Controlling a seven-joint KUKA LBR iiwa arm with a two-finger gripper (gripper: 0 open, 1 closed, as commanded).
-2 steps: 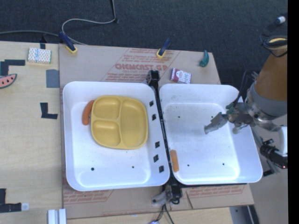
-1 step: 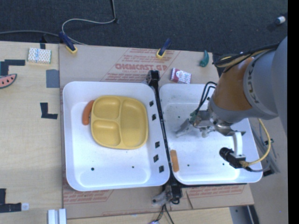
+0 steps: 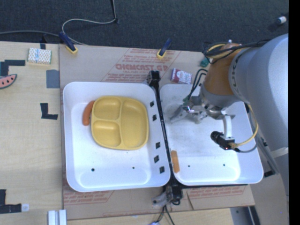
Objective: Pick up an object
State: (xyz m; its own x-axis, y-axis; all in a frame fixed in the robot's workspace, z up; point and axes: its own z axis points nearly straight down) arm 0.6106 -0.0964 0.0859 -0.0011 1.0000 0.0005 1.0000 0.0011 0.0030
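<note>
A yellow divided plate lies in the left bin. An orange sausage-shaped piece rests against the plate's left edge. A small orange object lies at the left wall of the right bin. My gripper hangs low over the upper left part of the right bin, pointing toward the divider between the bins. I see nothing held in it. The grey arm with its orange band covers the bin's upper right part.
A red and white packet lies on the cardboard behind the right bin. Two yellow clamps grip the cardboard's far edge. A small sponge-like block and a watermelon-slice toy sit on the bench at far left.
</note>
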